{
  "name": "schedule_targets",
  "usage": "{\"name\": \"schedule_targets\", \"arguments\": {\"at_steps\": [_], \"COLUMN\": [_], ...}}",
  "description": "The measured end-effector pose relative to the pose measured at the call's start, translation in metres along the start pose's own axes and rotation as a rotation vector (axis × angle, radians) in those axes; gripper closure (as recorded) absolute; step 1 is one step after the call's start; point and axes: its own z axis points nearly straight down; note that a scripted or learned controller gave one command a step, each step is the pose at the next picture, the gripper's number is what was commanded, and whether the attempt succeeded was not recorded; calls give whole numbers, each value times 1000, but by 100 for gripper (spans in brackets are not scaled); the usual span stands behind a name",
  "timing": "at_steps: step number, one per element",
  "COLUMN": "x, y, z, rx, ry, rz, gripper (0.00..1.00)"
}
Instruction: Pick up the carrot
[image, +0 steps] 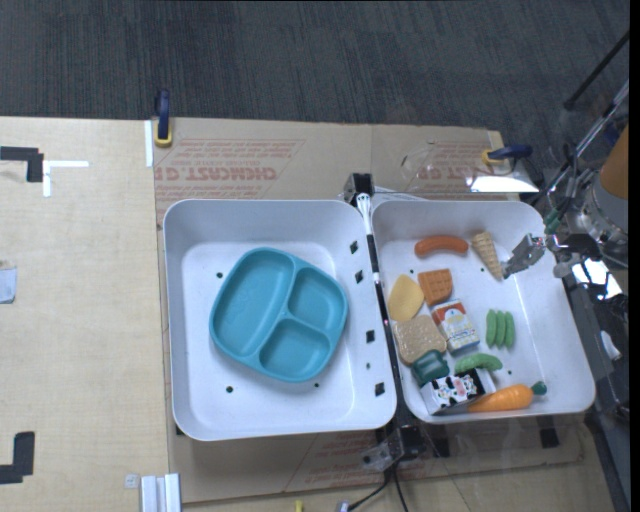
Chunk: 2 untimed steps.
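Carrot (503, 399) lies against right bin's (570, 330) front wall, touching a small carton (458, 387); gripper (524, 256), far side, jaw state unreadable — wall likely blocks a finger, or carton gets snagged.

The arm (600, 200) shows as a grey, rounded body with an orange patch at its upper edge. Thin dark rods and cables run slantwise beside it. Below it sits a cluster of pale metal and white parts with dark joints. The gripper (522, 258) ends in a slim, grey metallic finger (518, 262) with a brighter, shiny edge.
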Motion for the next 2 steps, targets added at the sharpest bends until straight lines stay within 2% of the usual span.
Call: {"name": "schedule_targets", "arguments": {"at_steps": [1, 2], "x": [93, 114], "y": [-10, 17], "z": [15, 98], "rx": [3, -5], "ry": [2, -1], "rz": [19, 39], "gripper": [0, 0]}}
